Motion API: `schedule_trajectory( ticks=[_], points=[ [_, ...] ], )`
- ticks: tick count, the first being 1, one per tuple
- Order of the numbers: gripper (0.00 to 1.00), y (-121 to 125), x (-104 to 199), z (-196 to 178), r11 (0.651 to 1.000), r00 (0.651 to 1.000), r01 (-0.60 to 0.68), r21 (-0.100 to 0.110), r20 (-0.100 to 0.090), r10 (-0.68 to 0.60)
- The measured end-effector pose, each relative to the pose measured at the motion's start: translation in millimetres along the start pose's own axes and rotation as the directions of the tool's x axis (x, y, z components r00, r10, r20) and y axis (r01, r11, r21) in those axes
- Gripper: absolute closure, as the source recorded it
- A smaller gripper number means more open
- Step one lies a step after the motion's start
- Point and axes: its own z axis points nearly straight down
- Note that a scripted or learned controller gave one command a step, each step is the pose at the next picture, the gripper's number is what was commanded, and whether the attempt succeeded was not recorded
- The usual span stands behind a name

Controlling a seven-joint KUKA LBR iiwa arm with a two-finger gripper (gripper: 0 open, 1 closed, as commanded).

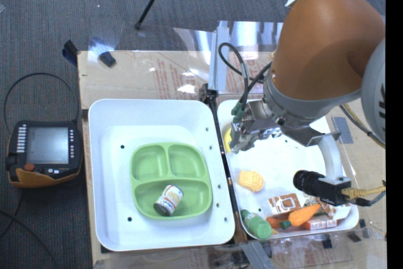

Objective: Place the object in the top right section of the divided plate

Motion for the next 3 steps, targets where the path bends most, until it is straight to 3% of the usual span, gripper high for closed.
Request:
schedule_trajectory(
  ticks=[1,2,3],
  points=[
    [1.0,-11,-74,127,0.995,0.995,-0.096,0.005,-0.001,0.096],
    [1.0,-6,-77,-60,0.946,0.946,-0.324,0.0,0.0,0.324],
    [1.0,34,-146,79,0.965,0.965,-0.261,0.005,-0.001,0.261]
  ],
)
